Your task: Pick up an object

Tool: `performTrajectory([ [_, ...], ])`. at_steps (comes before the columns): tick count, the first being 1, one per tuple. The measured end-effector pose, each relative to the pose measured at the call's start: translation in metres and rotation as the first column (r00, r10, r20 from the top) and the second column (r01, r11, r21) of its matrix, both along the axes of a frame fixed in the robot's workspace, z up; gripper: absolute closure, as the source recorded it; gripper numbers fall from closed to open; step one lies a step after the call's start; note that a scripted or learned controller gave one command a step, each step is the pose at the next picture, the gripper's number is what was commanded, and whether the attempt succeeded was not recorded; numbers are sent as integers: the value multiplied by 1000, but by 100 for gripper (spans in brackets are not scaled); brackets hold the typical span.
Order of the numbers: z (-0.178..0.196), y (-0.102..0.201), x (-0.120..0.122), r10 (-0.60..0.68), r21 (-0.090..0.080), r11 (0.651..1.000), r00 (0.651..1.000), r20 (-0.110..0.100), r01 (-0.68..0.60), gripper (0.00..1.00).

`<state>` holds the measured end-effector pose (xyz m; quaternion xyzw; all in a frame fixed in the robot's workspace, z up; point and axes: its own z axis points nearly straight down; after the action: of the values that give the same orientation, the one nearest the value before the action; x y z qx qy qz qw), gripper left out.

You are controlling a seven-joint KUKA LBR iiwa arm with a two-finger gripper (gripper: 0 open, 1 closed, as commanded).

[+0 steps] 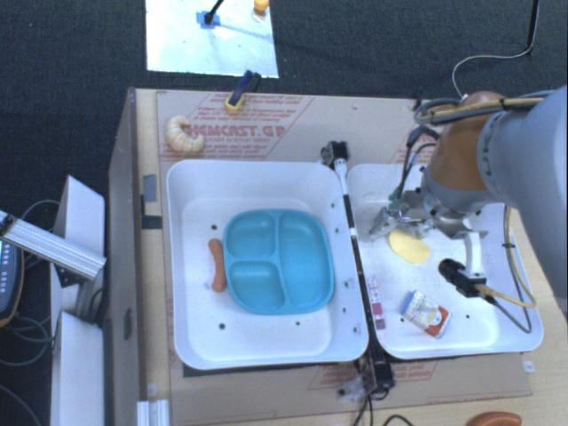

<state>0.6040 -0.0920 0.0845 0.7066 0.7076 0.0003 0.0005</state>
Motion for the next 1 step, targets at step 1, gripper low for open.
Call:
performTrajectory([
  [1,11,0,1,2,1,1000,1000,3,-2,100],
])
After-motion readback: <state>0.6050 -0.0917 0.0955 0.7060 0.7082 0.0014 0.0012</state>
